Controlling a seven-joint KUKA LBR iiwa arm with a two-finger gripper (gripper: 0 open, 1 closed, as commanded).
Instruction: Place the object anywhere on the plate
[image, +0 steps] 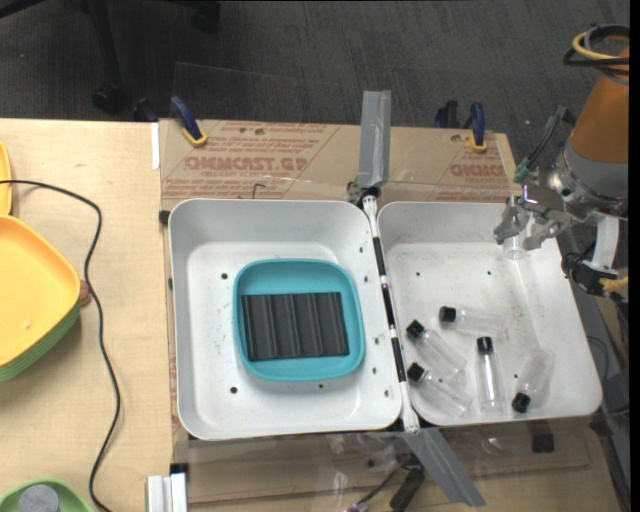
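A teal plate (297, 321) with a dark ribbed insert lies in the middle of the left white bin (200, 300). Several clear vials with black caps lie in the near half of the right bin (560, 300). One vial (486, 367) lies lengthwise. Another (428, 343) lies close to the divider. A third (532, 383) is near the front right corner. My gripper (522, 232) hangs over the far right part of the right bin, well away from the plate. A faint clear shape shows just below it, and I cannot make out what it is.
A cardboard sheet (260, 160) with clamps lies behind the bins. Stacked yellow and green dishes (30, 300) sit on the wooden table at the left, with a black cable (100, 300) running past them. A grey bar (374, 140) stands at the divider's far end.
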